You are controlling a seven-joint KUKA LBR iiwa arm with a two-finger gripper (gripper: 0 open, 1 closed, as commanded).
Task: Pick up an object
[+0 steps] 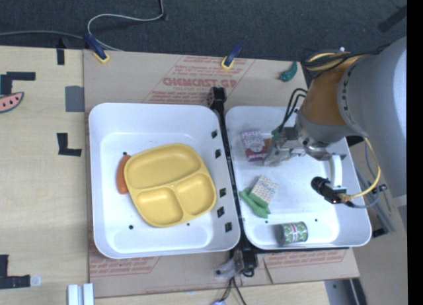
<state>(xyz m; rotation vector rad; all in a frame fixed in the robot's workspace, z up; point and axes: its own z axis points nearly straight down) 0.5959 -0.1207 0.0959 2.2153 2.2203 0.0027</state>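
1 gripper (274,157) hangs by the packet (254,143) in the right bin (344,231); its grip cannot be told.

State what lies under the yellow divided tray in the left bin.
An orange object pokes out from beneath the yellow tray at its left edge. The rest of it is covered, so its shape cannot be told.

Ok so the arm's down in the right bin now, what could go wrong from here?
The gripper sits at the small red and white packet, close to the divider between the bins; it might nudge the packet against that wall rather than lift it. The flat packet may also slip free. The arm could brush the patterned packet nearby.
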